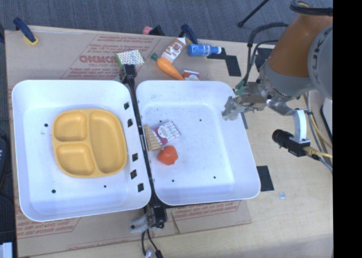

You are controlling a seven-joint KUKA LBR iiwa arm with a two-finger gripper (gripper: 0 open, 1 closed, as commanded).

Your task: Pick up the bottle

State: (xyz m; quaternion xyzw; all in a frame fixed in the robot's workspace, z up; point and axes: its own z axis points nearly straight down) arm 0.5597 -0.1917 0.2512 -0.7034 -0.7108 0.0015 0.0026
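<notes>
A blue bottle (199,50) with a white cap lies on its side on the cardboard behind the right bin (243,160). Beside it, to the left, lies a white bottle with an orange label (173,50). My gripper (231,109) hovers over the right bin's right rim, near its back corner. It is well in front of and to the right of both bottles, and nothing shows in its grasp.
An orange carrot (169,68), a small red box (191,74) and a patterned box (129,57) lie behind the bins. The right bin holds a cone (151,137), a pink packet (168,131) and a red fruit (167,155). A yellow divided plate (89,142) sits in the left bin.
</notes>
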